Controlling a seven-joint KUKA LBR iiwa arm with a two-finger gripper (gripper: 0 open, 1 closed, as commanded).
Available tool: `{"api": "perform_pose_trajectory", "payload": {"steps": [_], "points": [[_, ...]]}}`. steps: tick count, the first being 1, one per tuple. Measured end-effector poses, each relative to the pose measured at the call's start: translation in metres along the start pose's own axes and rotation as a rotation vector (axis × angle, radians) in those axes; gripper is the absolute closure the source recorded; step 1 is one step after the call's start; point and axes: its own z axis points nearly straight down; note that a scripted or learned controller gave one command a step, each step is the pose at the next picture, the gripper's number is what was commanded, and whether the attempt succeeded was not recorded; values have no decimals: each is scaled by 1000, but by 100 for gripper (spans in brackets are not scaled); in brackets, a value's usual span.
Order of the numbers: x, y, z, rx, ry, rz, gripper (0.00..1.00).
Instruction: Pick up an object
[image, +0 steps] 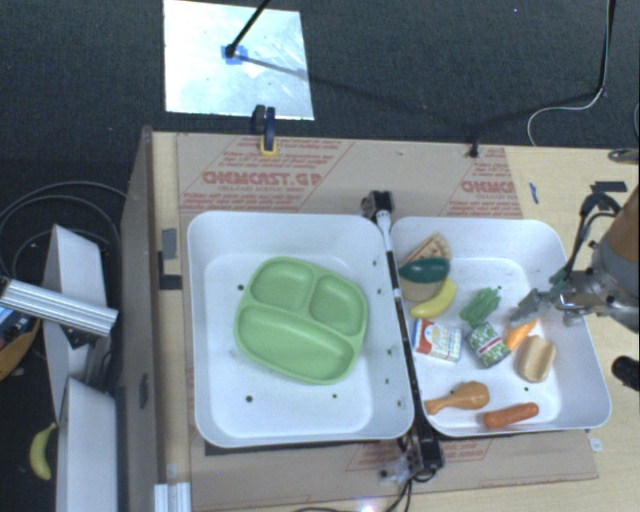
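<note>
You'll find the gripper (535, 305) low over the right bin (570, 245), its metal fingers slightly parted with nothing between them. Just beneath it lies a small orange piece (518, 335), and just past that a pale, smooth bun-shaped toy (535, 358). A little further left stand a round can with a green label (489, 345) and a ridged green vegetable (481, 305). Far to the gripper's left, the other bin (220, 300) carries a glossy green divided plate (301, 319).
</note>
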Motion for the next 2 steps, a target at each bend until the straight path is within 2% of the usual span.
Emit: {"api": "perform_pose_trajectory", "payload": {"steps": [1,2], "points": [[19,70,5,-6,0,-6,0],[48,22,106,-7,3,4,0]]}}
